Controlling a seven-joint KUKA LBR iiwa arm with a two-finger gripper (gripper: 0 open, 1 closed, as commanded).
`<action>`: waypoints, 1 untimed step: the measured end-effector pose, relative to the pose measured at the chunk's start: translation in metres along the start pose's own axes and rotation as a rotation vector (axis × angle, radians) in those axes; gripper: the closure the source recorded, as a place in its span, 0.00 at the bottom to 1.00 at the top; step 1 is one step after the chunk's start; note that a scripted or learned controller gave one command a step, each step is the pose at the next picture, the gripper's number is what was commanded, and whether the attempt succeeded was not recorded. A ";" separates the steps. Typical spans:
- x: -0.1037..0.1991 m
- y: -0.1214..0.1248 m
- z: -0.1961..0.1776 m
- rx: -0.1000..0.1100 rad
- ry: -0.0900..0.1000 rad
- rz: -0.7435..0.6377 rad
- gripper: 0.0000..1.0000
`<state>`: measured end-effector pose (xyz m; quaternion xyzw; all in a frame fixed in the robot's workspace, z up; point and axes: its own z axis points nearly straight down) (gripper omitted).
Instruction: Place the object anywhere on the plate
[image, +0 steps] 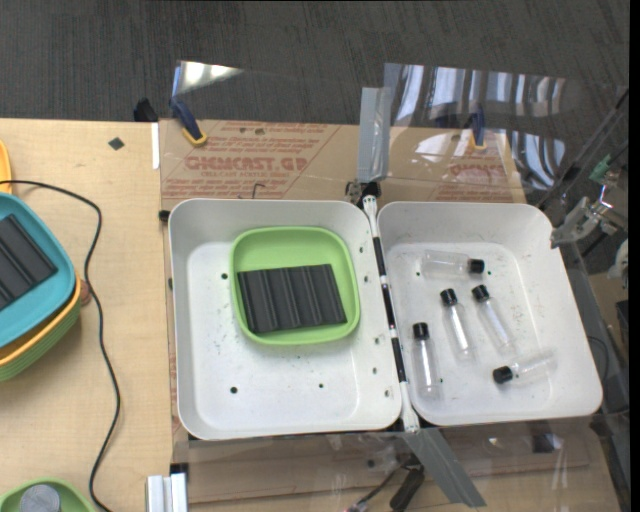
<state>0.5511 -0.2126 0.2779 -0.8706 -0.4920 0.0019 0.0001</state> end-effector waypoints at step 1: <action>0.016 0.008 -0.122 0.001 -0.001 0.204 0.00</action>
